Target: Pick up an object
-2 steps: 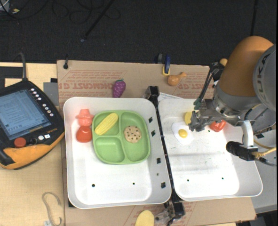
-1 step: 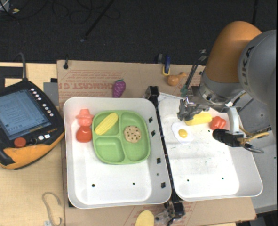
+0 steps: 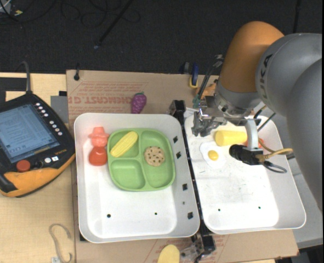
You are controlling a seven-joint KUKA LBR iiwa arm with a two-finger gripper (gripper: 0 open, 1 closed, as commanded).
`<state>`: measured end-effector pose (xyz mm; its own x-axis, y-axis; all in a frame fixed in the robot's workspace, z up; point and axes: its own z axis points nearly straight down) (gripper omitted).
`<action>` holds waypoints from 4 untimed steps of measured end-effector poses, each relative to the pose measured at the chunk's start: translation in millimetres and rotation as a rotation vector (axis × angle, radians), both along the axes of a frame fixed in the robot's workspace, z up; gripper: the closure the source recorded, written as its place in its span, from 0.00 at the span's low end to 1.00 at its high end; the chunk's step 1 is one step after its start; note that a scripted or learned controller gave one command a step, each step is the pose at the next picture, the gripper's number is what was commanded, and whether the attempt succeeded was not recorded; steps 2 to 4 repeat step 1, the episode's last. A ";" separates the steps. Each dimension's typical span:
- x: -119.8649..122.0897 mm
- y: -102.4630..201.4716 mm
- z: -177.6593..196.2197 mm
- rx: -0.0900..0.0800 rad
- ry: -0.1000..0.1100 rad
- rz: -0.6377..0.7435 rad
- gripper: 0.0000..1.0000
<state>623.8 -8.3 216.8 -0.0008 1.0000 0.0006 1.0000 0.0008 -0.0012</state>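
- Over the far left corner of the right bin [image 3: 244, 201] hangs the pincer [image 3: 202, 126]; how wide it stands, or whether it grips anything, cannot be told.
- Just beneath it lies a toy fried egg [image 3: 210, 154], with a yellow cylinder [image 3: 229, 137] close beside.
- The left bin [image 3: 129, 212] carries a green plate [image 3: 134, 182] with a corn cob [image 3: 123, 143] and a cookie [image 3: 154, 156].

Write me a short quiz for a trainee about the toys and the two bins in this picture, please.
1. True or false: the cookie lies on the green plate.
2. In which bin of the view does the fried egg lie? A. left B. right C. neither
3. Name the yellow toy in the plate compartment just left of the cookie.
Key: 1. True. 2. B, the right bin, near the gripper. 3. The corn.
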 end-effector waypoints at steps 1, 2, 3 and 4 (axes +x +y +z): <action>-0.4 0.6 1.4 -0.001 0.000 0.002 1.00; -0.4 0.6 1.4 -0.001 0.000 0.002 1.00; -0.4 0.6 1.4 -0.001 0.000 0.002 1.00; -0.4 0.6 1.4 -0.001 0.000 0.002 1.00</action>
